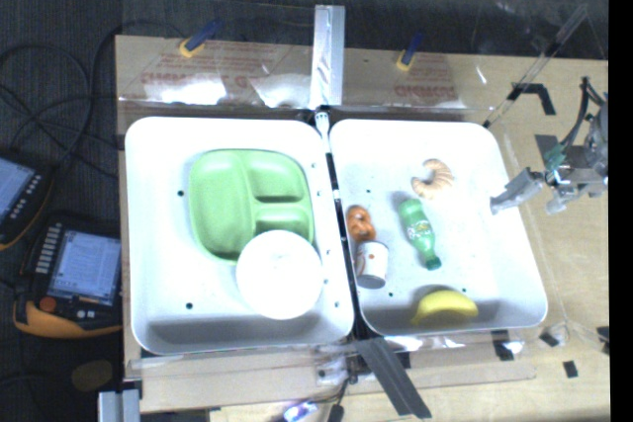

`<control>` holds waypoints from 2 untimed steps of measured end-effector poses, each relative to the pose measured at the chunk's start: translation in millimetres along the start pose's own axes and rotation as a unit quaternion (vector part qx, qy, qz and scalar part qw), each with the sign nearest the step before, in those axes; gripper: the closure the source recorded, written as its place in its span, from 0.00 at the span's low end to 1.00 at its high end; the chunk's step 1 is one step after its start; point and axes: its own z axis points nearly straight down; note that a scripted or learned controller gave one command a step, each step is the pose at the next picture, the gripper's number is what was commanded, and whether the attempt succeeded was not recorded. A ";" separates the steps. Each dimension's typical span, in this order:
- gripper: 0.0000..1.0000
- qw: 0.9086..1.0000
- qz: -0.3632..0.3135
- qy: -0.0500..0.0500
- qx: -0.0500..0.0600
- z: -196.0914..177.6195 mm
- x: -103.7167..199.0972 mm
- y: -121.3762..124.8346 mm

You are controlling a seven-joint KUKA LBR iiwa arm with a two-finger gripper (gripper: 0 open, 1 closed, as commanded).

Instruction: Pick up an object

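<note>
The right bin (495,301) holds several objects. A tan croissant-shaped piece (434,176) lies toward the back. A green bottle (419,231) lies in the middle, pointing front to back. An orange-brown item (360,222) and a small white can (371,263) sit against the left wall. A yellow banana (444,305) lies near the front wall. My gripper (550,181) hangs at the right, just outside the right bin's right rim, apart from every object and with nothing seen in it.
The left bin (158,311) carries a green divided tray (247,196) with a round white plate (280,273) overlapping its front corner. A central divider (336,212) separates the bins. Clamps and plastic sheets line the back of the bench. Tablets and cables lie off to the left.
</note>
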 end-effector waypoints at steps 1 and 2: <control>0.00 0.979 0.205 0.000 0.002 121.1 65.2 10.4; 0.00 0.942 0.335 0.000 -0.003 185.2 77.6 7.1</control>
